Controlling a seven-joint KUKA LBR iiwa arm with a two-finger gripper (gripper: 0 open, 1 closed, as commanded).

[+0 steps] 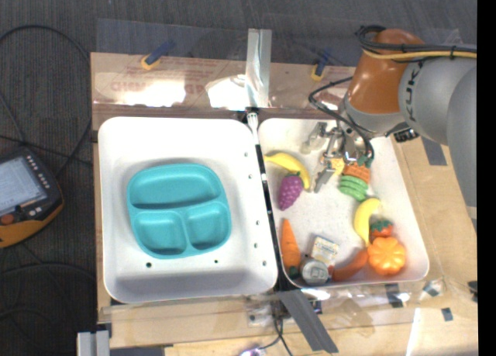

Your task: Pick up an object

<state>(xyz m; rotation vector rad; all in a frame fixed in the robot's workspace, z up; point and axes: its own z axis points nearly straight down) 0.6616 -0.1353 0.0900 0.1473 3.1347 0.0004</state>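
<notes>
My gripper hangs over the upper middle of the right bin, its fingers pointing down and slightly apart with nothing between them. Just left of it lies a yellow banana, and below that a purple bunch of grapes. A green ridged toy and a small orange piece sit close to its right side. Further down are a second banana, an orange pumpkin, a carrot, a small box, a can and a red chili.
The left bin holds a teal divided tray. The wall between the two bins runs just left of the banana and grapes. The arm's orange band hangs over the right bin's far rim.
</notes>
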